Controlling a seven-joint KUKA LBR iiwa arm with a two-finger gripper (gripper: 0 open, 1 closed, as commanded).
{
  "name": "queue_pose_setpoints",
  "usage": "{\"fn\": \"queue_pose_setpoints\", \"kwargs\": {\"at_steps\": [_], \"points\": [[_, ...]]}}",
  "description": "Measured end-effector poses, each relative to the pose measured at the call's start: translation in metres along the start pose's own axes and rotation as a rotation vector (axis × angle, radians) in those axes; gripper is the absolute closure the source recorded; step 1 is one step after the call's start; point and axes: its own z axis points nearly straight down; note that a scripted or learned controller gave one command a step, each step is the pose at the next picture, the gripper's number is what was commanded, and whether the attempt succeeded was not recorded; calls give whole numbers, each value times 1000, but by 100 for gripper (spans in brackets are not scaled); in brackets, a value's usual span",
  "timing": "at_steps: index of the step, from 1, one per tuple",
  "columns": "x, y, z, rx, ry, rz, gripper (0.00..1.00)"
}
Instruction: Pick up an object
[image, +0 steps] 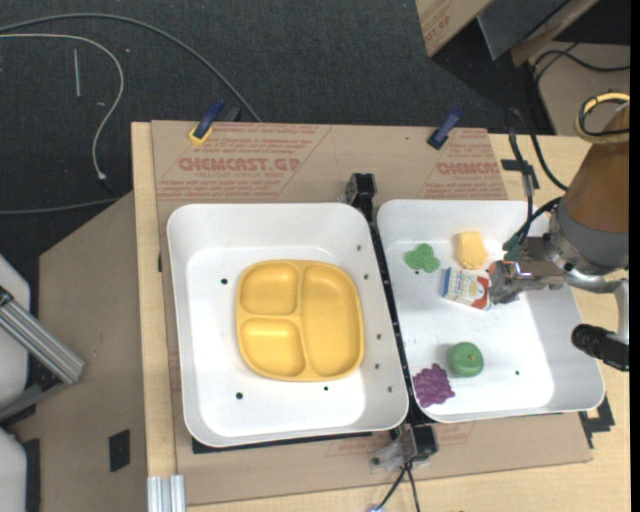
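Rightward, claw (497, 283) beside carton (463, 287), near bin rim (560, 310).

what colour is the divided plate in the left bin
Yellow. The divided plate lies in the left bin, seen plainly in the camera view.

**Bench and what sits on it**

The bench (300, 150) is topped with a brown board printed with red lettering. Two clamps, one yellow-blue (207, 122) and one blue (444, 129), grip its far edge. Two white bins lie side by side on it: the left bin (200, 300) and the right bin (540, 370), nearly touching.
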Motion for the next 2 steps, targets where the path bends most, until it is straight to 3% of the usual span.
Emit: {"fn": "queue_pose_setpoints", "kwargs": {"at_steps": [1, 2], "points": [[-2, -4, -62, 0, 0, -1, 100], [60, -9, -50, 11, 5, -4, 100]]}}
